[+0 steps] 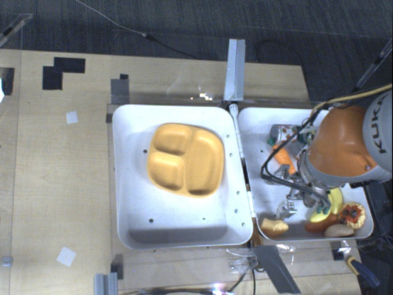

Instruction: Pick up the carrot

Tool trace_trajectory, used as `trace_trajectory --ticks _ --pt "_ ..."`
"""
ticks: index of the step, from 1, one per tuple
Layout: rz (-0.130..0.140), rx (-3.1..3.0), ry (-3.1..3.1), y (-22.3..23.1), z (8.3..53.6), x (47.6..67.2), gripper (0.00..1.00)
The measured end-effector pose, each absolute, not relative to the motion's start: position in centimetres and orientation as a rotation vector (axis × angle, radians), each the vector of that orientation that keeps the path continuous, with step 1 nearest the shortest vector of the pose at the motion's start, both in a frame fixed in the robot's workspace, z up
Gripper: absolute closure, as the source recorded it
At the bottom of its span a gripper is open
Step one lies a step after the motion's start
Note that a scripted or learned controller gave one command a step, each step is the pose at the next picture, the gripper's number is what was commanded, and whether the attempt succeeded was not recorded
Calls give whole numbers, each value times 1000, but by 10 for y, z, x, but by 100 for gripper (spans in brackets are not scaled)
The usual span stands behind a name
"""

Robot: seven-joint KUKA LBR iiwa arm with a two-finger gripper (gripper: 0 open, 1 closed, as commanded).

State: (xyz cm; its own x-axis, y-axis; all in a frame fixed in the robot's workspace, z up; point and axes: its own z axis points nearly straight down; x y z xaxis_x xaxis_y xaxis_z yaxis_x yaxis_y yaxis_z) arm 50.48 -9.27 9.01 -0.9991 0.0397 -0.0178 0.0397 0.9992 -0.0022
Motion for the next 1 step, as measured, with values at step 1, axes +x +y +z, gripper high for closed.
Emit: trace_trajectory --ticks 1 --pt "-2 510 3081 -86 90 492 0"
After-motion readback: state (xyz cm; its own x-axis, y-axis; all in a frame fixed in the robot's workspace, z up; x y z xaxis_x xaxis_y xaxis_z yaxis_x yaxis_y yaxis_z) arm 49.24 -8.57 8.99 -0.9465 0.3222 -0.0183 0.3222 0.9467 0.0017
